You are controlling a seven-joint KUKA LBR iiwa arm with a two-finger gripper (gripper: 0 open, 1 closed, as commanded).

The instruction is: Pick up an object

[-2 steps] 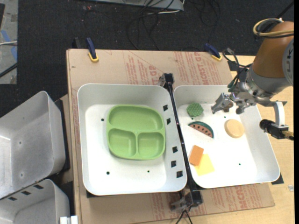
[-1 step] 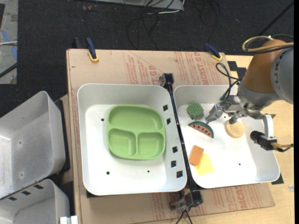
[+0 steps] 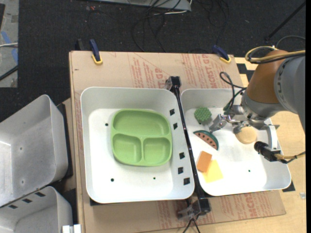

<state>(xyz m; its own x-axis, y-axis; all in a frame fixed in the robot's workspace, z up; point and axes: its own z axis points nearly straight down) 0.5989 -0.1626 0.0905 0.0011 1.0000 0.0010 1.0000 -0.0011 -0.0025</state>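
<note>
The right bin (image 3: pixel 272 178) holds several small objects. A green bumpy ball (image 3: pixel 202 114) lies at its back left, and a watermelon slice (image 3: pixel 207 139) is just in front of it. An orange block (image 3: pixel 204 161) overlaps a yellow piece (image 3: pixel 213 172) near the bin's front left. A tan round object (image 3: pixel 246 135) rests right of centre. My gripper (image 3: pixel 228 124) hangs low over the bin's middle, between the green ball and the tan object. It is open, its fingers spread, with bare bin floor between them. The tan object sits just beside the right finger.
A green three-compartment plate (image 3: pixel 142 137) lies in the left bin (image 3: pixel 97 178). A black divider rail (image 3: pixel 183 135) runs between the two bins. Grey tubs (image 3: pixel 29 144) stand off the bench at the left. Black cables loop around the arm's wrist (image 3: pixel 265 93).
</note>
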